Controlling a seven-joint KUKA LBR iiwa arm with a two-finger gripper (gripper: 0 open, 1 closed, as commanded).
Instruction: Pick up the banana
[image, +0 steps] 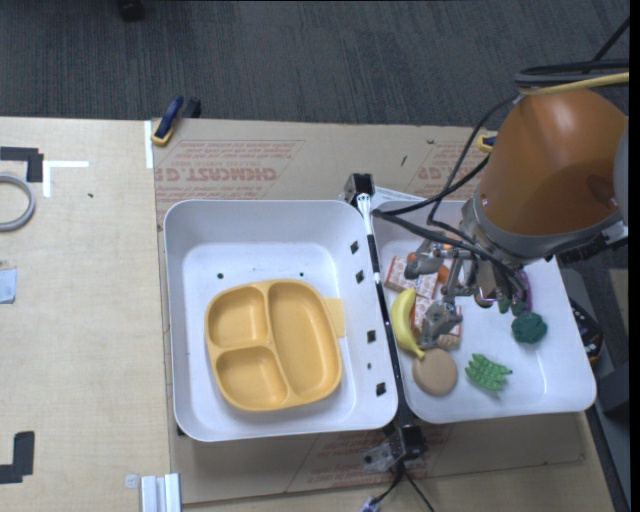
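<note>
The yellow banana (404, 322) lies lengthwise at the left side of the right bin (563, 392), close to the wall shared with the other bin. My gripper (439, 320) hangs low over the right bin, just right of the banana and beside it. The orange band of the arm (560, 165) hides the bin's far right part. The banana rests on the bin floor.
A red-and-white box (410, 272) sits behind the banana. A tan round piece (436, 373), a green leafy toy (487, 371) and a broccoli toy (528, 327) lie nearby. The left bin (181, 300) holds a yellow divided plate (272, 343).
</note>
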